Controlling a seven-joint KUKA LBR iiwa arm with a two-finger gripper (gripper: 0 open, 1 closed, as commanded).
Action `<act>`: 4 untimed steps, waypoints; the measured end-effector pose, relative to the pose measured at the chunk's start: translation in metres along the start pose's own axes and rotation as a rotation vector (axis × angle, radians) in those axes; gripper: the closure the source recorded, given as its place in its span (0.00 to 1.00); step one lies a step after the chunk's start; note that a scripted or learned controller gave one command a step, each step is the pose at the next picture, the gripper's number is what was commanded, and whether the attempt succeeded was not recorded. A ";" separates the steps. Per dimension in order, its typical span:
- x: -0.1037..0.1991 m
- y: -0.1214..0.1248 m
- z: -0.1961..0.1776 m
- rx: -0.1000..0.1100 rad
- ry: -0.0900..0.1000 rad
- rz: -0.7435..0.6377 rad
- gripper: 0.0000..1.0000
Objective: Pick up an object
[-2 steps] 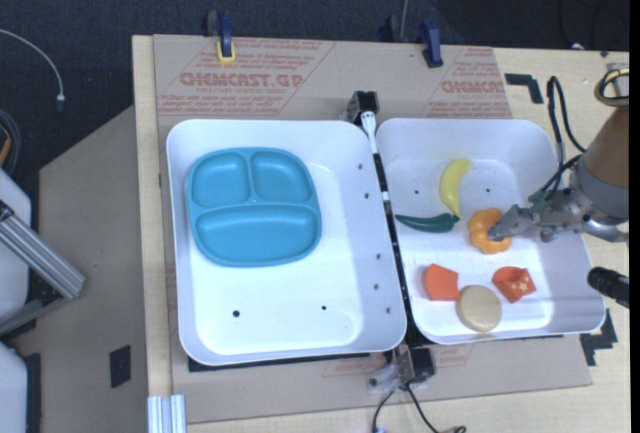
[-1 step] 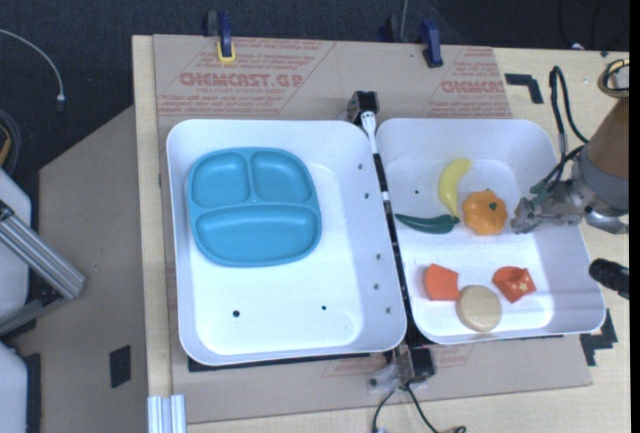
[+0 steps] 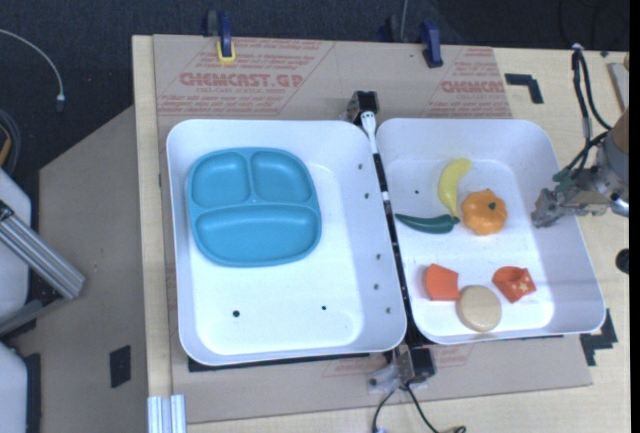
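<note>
Camera view, from left to right: the left bin [image 3: 280, 321] holds a blue divided plate [image 3: 256, 206] in its upper left part, lying flat with three compartments. A black hinge strip [image 3: 382, 211] runs between the two bins where their rims meet. The right bin [image 3: 530, 146] holds the pickable things: a dark green pepper [image 3: 427, 222] lying just beside a yellow banana [image 3: 453, 183], an orange fruit [image 3: 483, 212] touching the banana's lower end, then lower down an orange-red block [image 3: 441, 282], a beige round piece [image 3: 479, 308] close by it, and a red piece [image 3: 514, 283] near both. The gripper [image 3: 556, 204] sits at the right bin's right rim, apart from all these; whether it is released or clenched I cannot tell, and nothing shows in its grasp.
</note>
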State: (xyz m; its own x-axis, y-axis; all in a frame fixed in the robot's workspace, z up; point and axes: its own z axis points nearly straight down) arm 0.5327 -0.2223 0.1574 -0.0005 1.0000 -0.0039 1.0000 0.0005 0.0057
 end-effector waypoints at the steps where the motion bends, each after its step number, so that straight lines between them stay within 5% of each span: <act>1: -0.001 0.002 -0.054 -0.002 0.000 -0.001 1.00; 4: 0.144 0.022 -0.069 0.007 0.006 -0.005 1.00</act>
State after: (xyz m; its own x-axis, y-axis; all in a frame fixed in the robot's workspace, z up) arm 0.5544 -0.0784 0.2260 -0.0057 1.0000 0.0026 1.0000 0.0057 -0.0016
